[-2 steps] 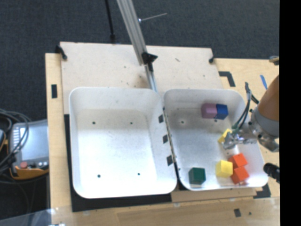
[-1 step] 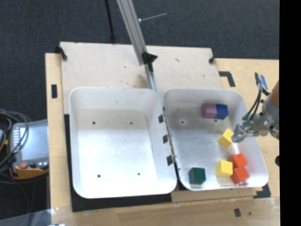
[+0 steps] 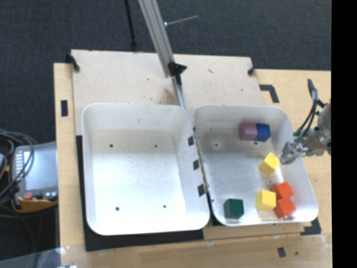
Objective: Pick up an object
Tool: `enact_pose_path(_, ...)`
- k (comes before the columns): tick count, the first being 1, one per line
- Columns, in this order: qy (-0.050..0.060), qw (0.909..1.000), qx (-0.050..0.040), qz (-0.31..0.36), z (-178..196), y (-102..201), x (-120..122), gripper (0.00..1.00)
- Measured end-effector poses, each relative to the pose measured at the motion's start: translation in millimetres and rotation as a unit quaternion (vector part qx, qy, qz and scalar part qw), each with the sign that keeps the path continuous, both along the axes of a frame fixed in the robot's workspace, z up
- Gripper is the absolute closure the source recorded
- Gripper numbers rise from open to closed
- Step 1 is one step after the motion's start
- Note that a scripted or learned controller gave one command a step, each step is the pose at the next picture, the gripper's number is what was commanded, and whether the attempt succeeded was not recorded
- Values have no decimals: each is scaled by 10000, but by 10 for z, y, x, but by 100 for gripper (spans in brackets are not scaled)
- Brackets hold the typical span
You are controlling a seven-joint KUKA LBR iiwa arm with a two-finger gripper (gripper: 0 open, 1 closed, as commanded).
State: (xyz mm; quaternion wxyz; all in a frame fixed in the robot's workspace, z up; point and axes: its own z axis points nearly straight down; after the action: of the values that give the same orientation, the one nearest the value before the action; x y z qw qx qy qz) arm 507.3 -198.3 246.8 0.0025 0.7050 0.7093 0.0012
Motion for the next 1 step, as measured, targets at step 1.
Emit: enact_pose_path(1,22,10000,14,8,-57,576,195,100)
